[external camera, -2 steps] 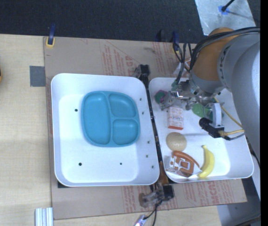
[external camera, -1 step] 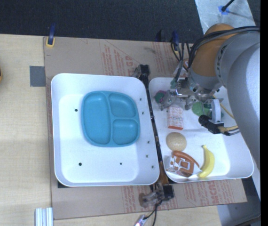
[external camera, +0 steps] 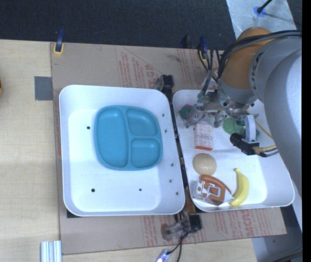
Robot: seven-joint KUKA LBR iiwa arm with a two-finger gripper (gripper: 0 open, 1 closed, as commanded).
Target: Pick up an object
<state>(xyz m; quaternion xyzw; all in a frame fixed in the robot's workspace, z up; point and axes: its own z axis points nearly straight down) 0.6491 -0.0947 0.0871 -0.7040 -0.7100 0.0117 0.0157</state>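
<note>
The right bin (external camera: 275,184) holds several objects. A white and orange packet (external camera: 203,136) lies near its middle, a round tan bun (external camera: 204,163) just below it, a red and white wrapped item (external camera: 211,188) at the front, and a yellow banana (external camera: 241,187) beside that. A green object (external camera: 233,125) peeks out under the wrist at the right. My gripper (external camera: 207,113) hangs over the bin's far part, just above the packet, with a small grey-green object (external camera: 186,112) to its left. Whether anything sits in the gripper cannot be made out.
The left bin (external camera: 79,184) holds a blue divided plate (external camera: 128,137). The grey arm with its orange band (external camera: 243,64) covers the right bin's far right corner. A black clamp (external camera: 167,82) sits between the bins at the back.
</note>
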